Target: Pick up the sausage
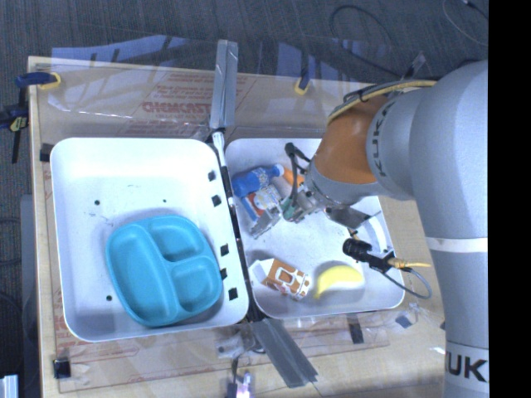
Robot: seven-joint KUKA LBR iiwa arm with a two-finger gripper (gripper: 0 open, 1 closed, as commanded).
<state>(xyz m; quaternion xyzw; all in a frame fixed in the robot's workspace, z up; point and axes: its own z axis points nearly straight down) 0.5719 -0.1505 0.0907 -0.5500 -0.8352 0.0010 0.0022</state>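
Dark carpet surrounds a wooden bench (124, 81) that carries two white bins. At the left of the frame, the left bin (124, 172) holds a blue divided tray (162, 268). To the right, the right bin (319, 301) holds a blue packet (251, 179), an orange-and-white box (286, 280) and a yellow object (338, 279). I cannot say which item is the sausage; perhaps the small orange piece (288, 174) near the top. The gripper (292, 208) is low among the upper items, touching them, but its fingers are hidden, so open or closed I cannot tell. Nothing looks lifted; the pick seems not yet done.
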